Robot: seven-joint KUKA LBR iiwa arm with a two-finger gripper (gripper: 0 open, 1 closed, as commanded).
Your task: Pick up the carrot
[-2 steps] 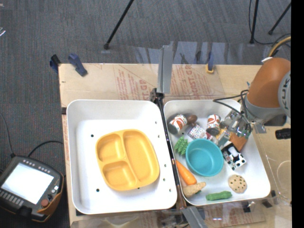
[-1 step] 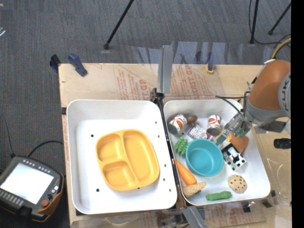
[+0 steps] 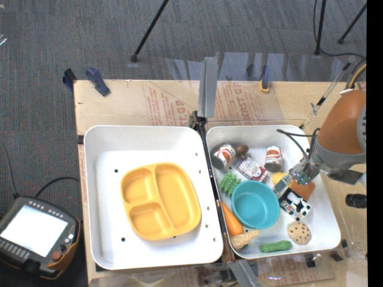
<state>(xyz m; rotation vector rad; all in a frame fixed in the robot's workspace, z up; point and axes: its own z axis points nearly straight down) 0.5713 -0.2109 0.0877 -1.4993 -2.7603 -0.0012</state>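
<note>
The carrot is lying in the right bin at lower centre of the frame, slanting along the bin's left wall, just beside the teal bowl and touching a waffle cone below it. The gripper is hanging at the right of the frame, over the bin's right half — well apart from the carrot — above a black-and-white block; how its fingers are standing I cannot tell. The yellow divided plate is sitting in the left bin.
</note>
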